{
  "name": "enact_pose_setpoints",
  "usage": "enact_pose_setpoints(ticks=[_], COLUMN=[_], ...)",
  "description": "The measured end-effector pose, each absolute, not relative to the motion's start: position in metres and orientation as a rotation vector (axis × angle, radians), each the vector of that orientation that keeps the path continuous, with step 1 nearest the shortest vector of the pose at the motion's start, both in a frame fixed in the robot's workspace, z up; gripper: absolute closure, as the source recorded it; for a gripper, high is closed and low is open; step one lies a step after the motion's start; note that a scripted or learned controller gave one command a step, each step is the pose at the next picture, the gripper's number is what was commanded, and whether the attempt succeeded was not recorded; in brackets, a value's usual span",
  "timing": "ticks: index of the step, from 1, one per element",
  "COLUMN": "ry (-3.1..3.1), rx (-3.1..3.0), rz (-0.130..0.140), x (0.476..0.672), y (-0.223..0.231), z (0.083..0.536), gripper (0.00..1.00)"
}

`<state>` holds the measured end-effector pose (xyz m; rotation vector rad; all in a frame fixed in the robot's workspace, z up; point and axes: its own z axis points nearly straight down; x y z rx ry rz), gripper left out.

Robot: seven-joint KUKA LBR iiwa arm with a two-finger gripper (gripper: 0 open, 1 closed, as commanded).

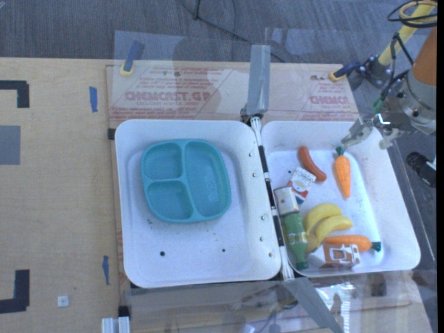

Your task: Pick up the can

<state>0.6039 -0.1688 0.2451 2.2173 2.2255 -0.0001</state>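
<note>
Light wooden desk (55,207): the silver-topped green can (291,226) lies lengthwise, lower-left of the spread, empty hand (368,132).

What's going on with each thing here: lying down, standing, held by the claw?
can: lying on its side against the right bin's left wall, not held.
green bottle: lying flat below the can.
bananas: resting beside the bottle.
teal plate: flat in the left bin.
claw: above the right bin's top edge, holding nothing.
</note>
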Motion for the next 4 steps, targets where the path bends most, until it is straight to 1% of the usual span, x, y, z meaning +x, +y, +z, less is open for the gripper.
enact_pose_setpoints(ticks=[1, 2, 3, 4], ry=[2.260, 2.160, 2.066, 2.083], rx=[2.176, 2.276, 2.361, 2.354], rz=[0.002, 0.002, 0.002, 0.017], x=[0.632, 0.668, 0.669, 0.581], y=[-0.156, -0.193, -0.213, -0.210], z=[0.239, 0.094, 0.119, 0.089], gripper=[0.00, 0.00, 0.00, 0.00])
